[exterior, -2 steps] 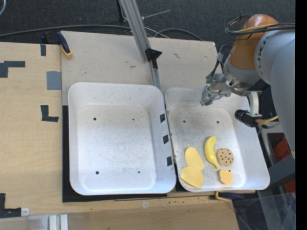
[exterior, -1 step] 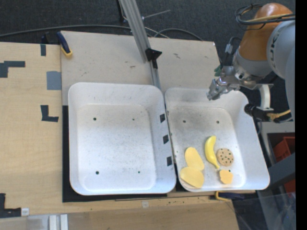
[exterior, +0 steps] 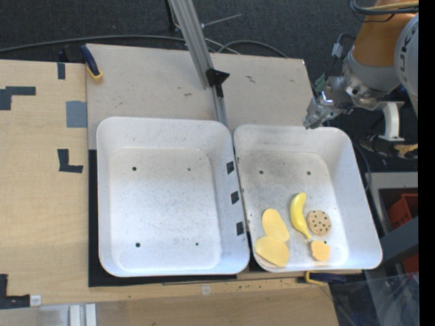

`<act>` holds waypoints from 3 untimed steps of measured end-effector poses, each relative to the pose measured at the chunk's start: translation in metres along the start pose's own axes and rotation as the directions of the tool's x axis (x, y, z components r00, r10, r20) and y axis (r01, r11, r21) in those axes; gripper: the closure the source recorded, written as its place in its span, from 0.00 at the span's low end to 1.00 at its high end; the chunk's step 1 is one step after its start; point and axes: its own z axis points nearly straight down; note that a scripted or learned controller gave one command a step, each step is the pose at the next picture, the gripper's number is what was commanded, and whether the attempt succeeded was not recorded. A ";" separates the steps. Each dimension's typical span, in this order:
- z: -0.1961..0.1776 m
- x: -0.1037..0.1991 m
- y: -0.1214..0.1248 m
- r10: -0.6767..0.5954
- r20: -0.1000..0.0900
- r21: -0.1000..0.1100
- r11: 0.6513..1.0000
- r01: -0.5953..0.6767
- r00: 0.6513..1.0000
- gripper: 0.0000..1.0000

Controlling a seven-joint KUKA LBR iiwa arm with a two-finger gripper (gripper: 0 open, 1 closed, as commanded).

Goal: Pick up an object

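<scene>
One camera high above the bench, tilted down on both white bins, arm upper right.

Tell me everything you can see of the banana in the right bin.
The banana is small, bright yellow and looks like plastic. It lies flat on the floor of the right bin, in the near half, curved, running roughly far to near. Its near end is close to or touching the round speckled cookie.

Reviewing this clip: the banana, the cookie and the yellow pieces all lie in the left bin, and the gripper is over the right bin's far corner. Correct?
Not quite. The camera view shows the banana, cookie and yellow pieces in the right bin, not the left. The gripper is indeed at that bin's far corner.
</scene>
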 end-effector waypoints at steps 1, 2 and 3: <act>-0.006 0.053 -0.003 -0.005 -0.003 0.006 1.000 0.005 1.000 1.00; 0.010 0.108 -0.011 -0.004 -0.003 0.009 1.000 0.005 1.000 1.00; 0.024 0.162 -0.008 -0.005 -0.002 0.009 1.000 0.005 1.000 1.00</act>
